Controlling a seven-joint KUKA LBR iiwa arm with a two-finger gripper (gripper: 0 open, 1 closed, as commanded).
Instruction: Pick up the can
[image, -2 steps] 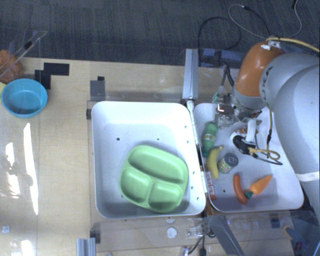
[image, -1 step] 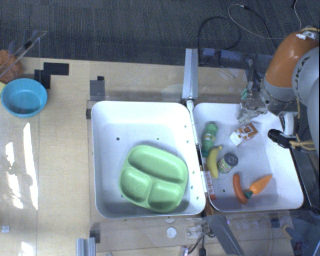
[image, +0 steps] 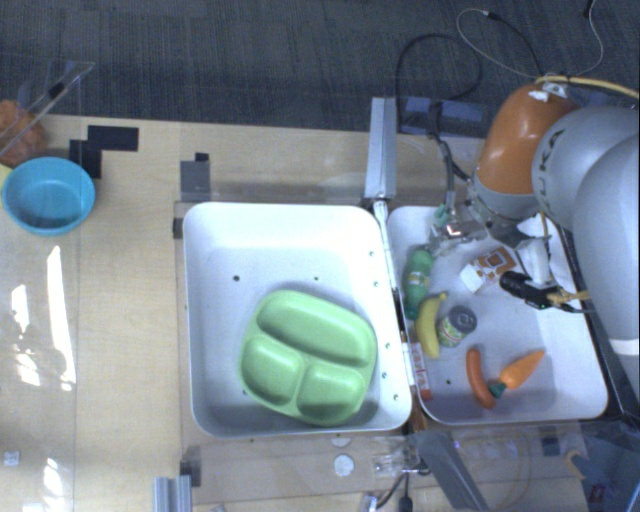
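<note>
The can (image: 458, 324) stands upright in the right bin (image: 575, 400), a small round tin with a grey lid, touching the banana (image: 431, 322) on its left. My gripper (image: 452, 228) hangs over the far left corner of that bin, well behind the can and apart from it. The grey arm with its orange band (image: 520, 140) comes in from the upper right and hides the bin's far right part. Nothing shows between the gripper and the can except a white packet (image: 487, 268).
A green bottle (image: 417, 272) lies beside the banana along the bin's left wall. A red chili (image: 478, 377) and a carrot (image: 521, 369) lie near the front. The left bin (image: 215, 300) holds a green divided plate (image: 308, 355). A blue bowl (image: 48, 194) sits far left.
</note>
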